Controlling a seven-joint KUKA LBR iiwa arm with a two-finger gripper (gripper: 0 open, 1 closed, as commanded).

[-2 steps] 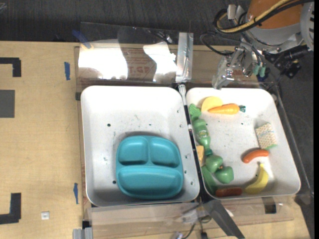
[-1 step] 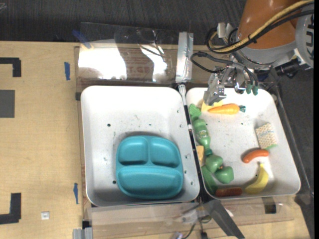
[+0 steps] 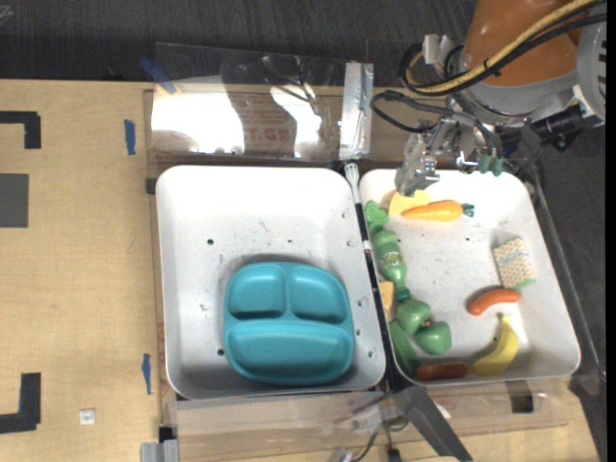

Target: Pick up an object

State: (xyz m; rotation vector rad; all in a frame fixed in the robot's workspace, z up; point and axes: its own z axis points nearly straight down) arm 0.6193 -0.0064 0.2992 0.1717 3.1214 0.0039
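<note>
The wooden bench (image 3: 77, 258) bears the left bin (image 3: 192, 210) and the right bin (image 3: 553, 287) side by side.

**Gripper over the right bin's far corner**

We are looking down on two white bins sitting side by side. In the left bin (image 3: 183, 210) a teal divided tray (image 3: 287, 323) is lying near the front. The gripper (image 3: 423, 173) is hanging over the far left corner of the right bin (image 3: 553, 287), just above a toy carrot (image 3: 435, 211). Green toy vegetables (image 3: 390, 258) are lining that bin's left wall, with green peppers (image 3: 422, 325) towards the front. A banana (image 3: 498, 347), an orange-red sausage-shaped piece (image 3: 492, 299) and a pale textured block (image 3: 513, 260) are lying to the right.
</note>
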